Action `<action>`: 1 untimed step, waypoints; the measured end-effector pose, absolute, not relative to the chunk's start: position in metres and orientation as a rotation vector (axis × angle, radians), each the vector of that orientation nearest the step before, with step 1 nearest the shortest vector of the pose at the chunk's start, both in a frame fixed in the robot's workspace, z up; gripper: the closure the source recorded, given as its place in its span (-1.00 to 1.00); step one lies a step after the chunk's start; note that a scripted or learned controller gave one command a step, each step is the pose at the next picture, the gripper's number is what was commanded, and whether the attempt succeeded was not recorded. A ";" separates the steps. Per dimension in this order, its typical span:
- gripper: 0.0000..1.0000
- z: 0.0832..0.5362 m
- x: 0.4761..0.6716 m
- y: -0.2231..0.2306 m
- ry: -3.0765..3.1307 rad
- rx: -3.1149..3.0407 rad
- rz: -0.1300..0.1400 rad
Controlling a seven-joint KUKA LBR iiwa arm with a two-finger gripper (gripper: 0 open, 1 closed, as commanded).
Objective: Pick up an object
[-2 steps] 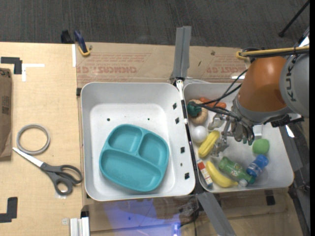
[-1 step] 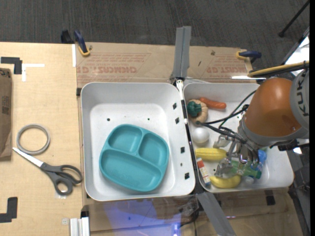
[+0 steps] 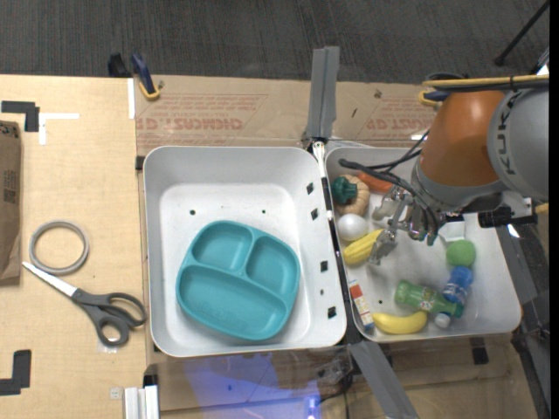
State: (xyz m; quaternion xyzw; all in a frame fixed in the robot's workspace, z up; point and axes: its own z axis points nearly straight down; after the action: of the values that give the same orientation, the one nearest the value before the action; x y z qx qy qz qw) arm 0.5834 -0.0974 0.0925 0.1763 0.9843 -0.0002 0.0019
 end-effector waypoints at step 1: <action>-1.00 0.092 0.583 -0.100 3.029 0.822 -0.001</action>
State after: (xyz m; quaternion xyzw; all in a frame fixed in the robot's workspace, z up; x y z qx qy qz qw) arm 0.5828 -0.1000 0.0923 0.2619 0.9651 -0.0002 0.0014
